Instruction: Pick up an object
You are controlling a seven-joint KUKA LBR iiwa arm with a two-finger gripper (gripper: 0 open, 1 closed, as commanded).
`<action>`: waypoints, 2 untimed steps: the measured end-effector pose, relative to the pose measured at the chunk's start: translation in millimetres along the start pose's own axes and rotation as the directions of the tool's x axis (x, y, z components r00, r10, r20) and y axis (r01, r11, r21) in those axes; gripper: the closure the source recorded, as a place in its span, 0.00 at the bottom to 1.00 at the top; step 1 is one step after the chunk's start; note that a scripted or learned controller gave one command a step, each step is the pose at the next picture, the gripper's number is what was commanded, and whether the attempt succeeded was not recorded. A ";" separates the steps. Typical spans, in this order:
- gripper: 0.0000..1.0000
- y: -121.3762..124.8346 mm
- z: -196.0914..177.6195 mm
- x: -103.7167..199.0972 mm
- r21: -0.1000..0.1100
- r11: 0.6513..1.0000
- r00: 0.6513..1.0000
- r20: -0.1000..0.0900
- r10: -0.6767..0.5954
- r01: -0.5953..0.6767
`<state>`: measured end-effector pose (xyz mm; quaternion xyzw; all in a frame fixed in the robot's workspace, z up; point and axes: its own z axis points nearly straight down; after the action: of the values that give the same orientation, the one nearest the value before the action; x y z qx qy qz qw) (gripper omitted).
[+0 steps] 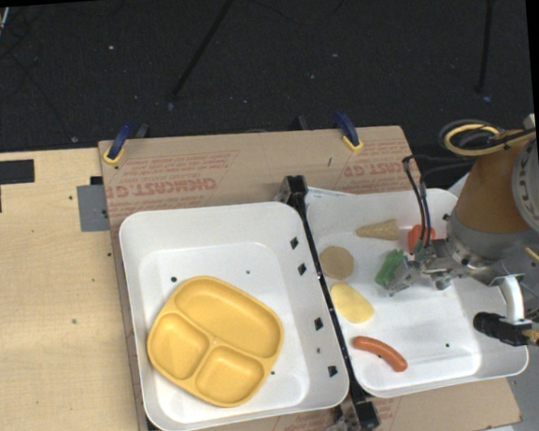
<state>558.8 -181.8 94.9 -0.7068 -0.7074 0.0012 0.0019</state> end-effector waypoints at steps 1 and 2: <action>1.00 0.7 -12.5 -0.9 -0.004 1.000 1.000 0.001 0.002 -0.002; 1.00 -7.8 -63.4 -6.1 -0.008 1.000 1.000 0.002 0.002 -0.002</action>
<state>551.3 -188.0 158.3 -0.7076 -0.7066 -0.0009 -0.0018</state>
